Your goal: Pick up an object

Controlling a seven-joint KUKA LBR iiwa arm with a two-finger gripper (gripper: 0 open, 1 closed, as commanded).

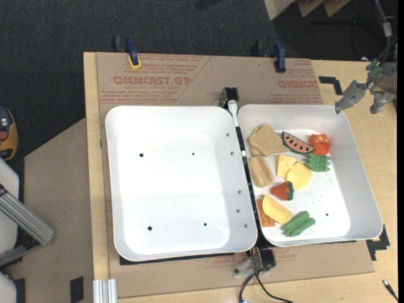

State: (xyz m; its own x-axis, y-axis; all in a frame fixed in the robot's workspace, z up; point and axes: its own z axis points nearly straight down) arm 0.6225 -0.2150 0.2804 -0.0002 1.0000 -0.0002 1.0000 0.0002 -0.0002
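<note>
Nearest the front edge of the bench, the right bin (353,169) carries a loose heap of toy food against its left wall, while the left bin (170,182) lies beside it. At the near end of the heap lie a green bean pod (298,223) and a yellow wedge (276,208). Behind them sit a red pepper (283,190), a yellow lemon piece (299,177) and a tan bread stick (260,170). Farther back are a bread slice (264,140), a watermelon slice (298,143), a tomato (320,144) and a green leafy piece (317,163).

Beyond the far right corner of that bin, the hand (363,100) hangs well apart from every piece, grasping nothing; its two fingers look spread apart.

By my reading the pick has not begun: this is the approach. The next move calls for bringing the hand over the heap and down on one piece; the tomato or the bean pod, at the heap's edges, look easiest to single out.
</note>
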